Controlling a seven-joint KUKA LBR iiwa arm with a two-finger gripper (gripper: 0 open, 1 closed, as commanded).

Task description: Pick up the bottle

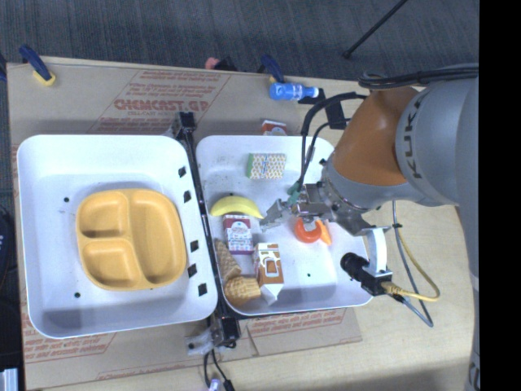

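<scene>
Overhead slanted view of the bench (423, 332) with two white bins side by side. The left bin (49, 169) holds a yellow compartment tray (130, 239). The right bin (220, 153) holds a patterned green-and-white packet (267, 165) toward its far side, a banana (236, 208) near its left wall, a small red-and-white box (238, 235) just nearer than the banana, a waffle cone (232, 274) at the near left, a brown-and-white carton (269, 267) beside the cone, and an orange object (309, 231) toward the right. The arm (407, 149) reaches in from the right; its end effector (295, 204) sits low over the right bin, just beside the orange object, and whether it is spread or pressed together cannot be told. The bottle (293, 92), blue with a white middle, lies on the cardboard beyond the right bin's far edge, well apart from the end effector.
</scene>
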